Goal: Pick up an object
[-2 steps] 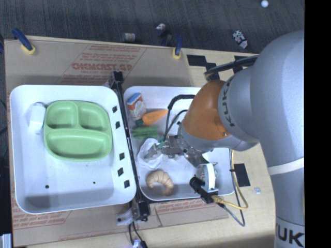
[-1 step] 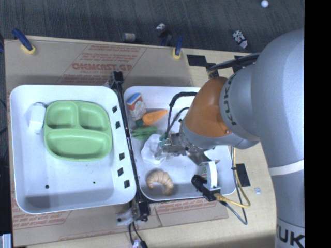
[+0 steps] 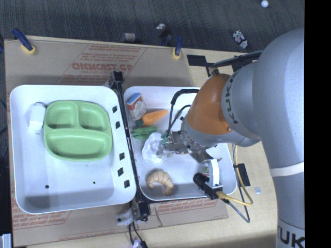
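My jaws [image 3: 166, 144] hang low in the right bin [image 3: 227, 161], right over a crumpled clear plastic bag [image 3: 151, 150] that lies near the bin's middle. That bag looks like the likeliest thing for me to pick, though nothing marks it as chosen. My own wrist covers the tips, so I cannot tell how far apart my jaws stand or whether they have hold of anything. The bag appears to rest on the bin floor, so I judge the pick not yet done: closing, lifting and carrying clear all remain.

Around it in the same bin lie a croissant [image 3: 161, 181] toward the near edge, a green leafy piece [image 3: 140, 133] just beside the bag, a carrot [image 3: 154, 117] beyond that, and a small carton [image 3: 135, 106] at the far corner.

The left bin [image 3: 26, 190] holds a green divided plate [image 3: 77, 129] with a small white bottle [image 3: 36, 117] beside it at the bin's wall. Both bins sit on cardboard sheets [image 3: 103, 61] covering the bench, held by blue clamps [image 3: 23, 40]. Beyond is dark carpet [image 3: 77, 9] with a few small bits scattered on it.
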Available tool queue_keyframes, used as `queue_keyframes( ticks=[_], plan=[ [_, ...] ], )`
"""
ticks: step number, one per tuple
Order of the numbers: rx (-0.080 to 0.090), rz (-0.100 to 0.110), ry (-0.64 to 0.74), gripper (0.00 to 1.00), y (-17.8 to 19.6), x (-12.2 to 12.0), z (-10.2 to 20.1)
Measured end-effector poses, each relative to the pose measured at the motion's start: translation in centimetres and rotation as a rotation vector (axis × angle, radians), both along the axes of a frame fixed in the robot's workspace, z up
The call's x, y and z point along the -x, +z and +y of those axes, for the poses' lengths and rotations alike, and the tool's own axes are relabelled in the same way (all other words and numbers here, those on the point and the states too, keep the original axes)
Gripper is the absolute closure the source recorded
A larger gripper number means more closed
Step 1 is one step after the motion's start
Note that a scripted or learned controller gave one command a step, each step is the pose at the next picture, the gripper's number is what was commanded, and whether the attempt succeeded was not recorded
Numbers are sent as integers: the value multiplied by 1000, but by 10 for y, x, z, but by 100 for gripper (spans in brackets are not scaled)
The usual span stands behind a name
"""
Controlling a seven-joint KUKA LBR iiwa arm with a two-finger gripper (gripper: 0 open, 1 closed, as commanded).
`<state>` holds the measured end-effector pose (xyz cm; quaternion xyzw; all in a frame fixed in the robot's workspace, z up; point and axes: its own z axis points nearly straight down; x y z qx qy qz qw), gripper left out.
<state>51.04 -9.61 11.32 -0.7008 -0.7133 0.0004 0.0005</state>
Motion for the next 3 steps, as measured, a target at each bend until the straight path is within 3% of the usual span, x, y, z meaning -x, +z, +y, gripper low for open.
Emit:
queue_keyframes(
  ticks=[1, 2, 3],
  plan=[
    [-1, 1, -13, 100, 21, 34, -44],
    [0, 0, -15, 100, -21, 34, -111],
    [1, -4, -11, 100, 105, 32, -60]
  ],
)
